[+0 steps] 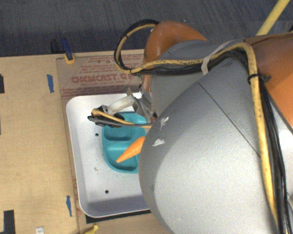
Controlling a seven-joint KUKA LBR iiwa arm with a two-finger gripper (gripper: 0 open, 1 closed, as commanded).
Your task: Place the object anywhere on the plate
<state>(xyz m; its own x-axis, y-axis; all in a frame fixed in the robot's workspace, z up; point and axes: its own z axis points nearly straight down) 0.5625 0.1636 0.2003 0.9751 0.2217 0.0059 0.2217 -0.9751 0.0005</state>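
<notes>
An orange carrot [130, 150] lay on the teal plate [113, 138] in a white bin [87, 164], partly hidden by the grey arm [205, 160]; whether the gripper [145, 110] was open could not be told.

Grey arm [214, 149] — low, leftward

Bright, even overhead light; slightly soft picture.
The white bin [84, 159] is almost blown out at left centre, with faint shade along the grey arm [216, 174], which looms a little blurred at lower right under a broad dull sheen; the carpet [52, 15] at top is dim.
</notes>
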